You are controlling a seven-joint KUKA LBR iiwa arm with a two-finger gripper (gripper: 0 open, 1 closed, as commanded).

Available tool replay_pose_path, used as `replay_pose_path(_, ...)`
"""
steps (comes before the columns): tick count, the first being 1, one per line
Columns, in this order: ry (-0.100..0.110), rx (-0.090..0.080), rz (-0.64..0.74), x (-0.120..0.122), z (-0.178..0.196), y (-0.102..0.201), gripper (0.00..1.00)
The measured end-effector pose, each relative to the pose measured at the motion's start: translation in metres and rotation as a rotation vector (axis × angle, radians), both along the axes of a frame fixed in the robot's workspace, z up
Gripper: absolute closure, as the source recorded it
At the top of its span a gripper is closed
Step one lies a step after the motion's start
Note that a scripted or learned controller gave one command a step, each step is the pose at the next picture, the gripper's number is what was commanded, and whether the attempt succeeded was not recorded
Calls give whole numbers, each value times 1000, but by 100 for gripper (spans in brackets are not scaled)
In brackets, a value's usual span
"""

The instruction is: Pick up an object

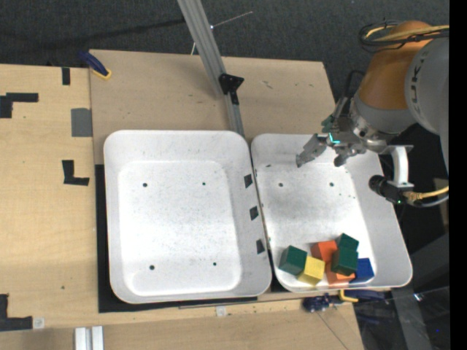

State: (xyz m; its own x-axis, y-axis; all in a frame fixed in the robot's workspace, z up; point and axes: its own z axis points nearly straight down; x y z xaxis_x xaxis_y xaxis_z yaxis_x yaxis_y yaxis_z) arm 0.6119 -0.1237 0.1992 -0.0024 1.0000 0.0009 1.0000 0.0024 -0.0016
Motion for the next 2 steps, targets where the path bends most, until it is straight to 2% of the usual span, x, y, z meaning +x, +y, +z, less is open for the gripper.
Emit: replay_pose_path(2,5,-2,-1,-3,-111,-7,0)
